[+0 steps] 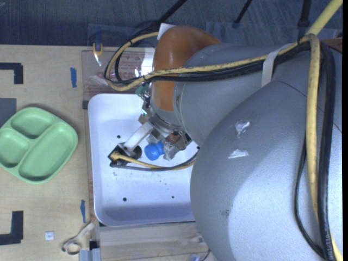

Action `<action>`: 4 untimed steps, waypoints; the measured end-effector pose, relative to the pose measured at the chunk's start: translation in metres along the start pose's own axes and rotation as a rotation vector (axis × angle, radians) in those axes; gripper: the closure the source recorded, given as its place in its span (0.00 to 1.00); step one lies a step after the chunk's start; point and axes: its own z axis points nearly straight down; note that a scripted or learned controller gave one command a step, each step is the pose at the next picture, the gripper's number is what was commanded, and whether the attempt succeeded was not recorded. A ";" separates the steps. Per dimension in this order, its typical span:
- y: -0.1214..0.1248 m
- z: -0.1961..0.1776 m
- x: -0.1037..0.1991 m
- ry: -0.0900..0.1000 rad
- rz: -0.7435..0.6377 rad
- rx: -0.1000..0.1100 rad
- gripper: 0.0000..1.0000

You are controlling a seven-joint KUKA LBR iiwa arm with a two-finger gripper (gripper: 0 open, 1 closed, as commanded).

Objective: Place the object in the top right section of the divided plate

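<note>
A small blue object (152,152) lies in the white bin (109,200), near the bin's middle. My gripper (163,147) hangs low over the bin, right against the blue object's right side, and the wrist above hides part of the object. Whether the object is gripped or merely beside the gripper is not visible. The green divided plate (36,143) rests on the wooden bench to the left of the bin, well apart from the gripper. It has two small sections on its left and upper side and one long section on the right.
The grey arm (261,156) with its orange band (176,48) covers the right half of the view. Yellow and black cables (122,56) loop over the bin's far rim. Blue tape marks (73,77) and black markings (13,72) sit on the bench.
</note>
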 end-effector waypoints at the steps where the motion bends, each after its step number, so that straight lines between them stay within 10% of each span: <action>1: -0.036 -0.072 -0.026 0.003 0.362 -0.001 1.00; 2: -0.035 -0.080 -0.025 0.002 0.364 -0.003 1.00; 3: -0.043 0.005 -0.032 -0.001 0.312 0.000 1.00; 4: 0.026 -0.003 -0.086 -0.002 0.115 0.002 1.00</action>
